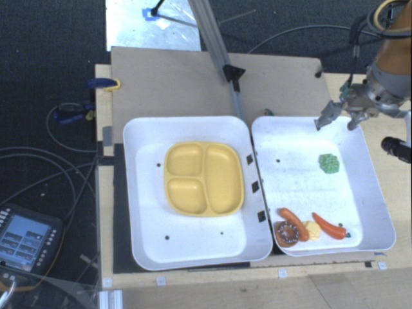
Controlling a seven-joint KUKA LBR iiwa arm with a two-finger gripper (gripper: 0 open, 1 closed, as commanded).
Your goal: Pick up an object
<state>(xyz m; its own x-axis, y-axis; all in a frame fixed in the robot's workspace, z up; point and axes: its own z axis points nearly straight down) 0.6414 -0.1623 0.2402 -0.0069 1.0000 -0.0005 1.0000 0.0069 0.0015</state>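
Observation:
My gripper [337,120] hangs open over the far right corner of the right bin [302,140], its two fingers spread with nothing between them. A green broccoli piece [329,163] lies in that bin, a short way nearer the front than the gripper. At the bin's front edge lie a red-orange sausage [293,223], a brown doughnut [286,234], a small yellow piece [313,230] and an orange carrot [329,226].
The left bin [145,230] holds a yellow three-compartment plate [204,177]. A grey pole [212,34] slants over the back of the bench. Cables and a tablet [22,235] lie on the floor to the left.

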